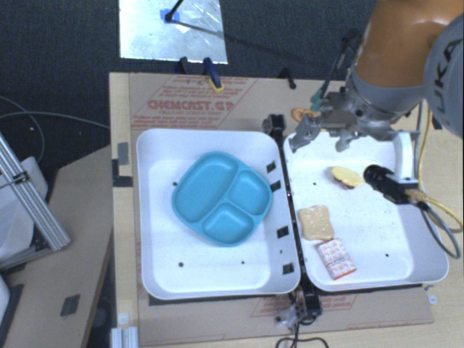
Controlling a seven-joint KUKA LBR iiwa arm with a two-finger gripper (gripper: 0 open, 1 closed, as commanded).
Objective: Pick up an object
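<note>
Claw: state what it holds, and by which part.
Nothing is visibly held. The claw hangs over the right bin's far edge, apart from the toast, packet and yellow piece.

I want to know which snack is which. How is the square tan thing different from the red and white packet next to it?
The tan bread slice is plain, one colour all over; the packet has a red and white pattern. The bread slice lies further up the bin, the packet nearer the bin's front edge. The bread slice looks squarish, the packet a bit longer and turned at a slant. Both lie flat in the right bin, close together.
</note>
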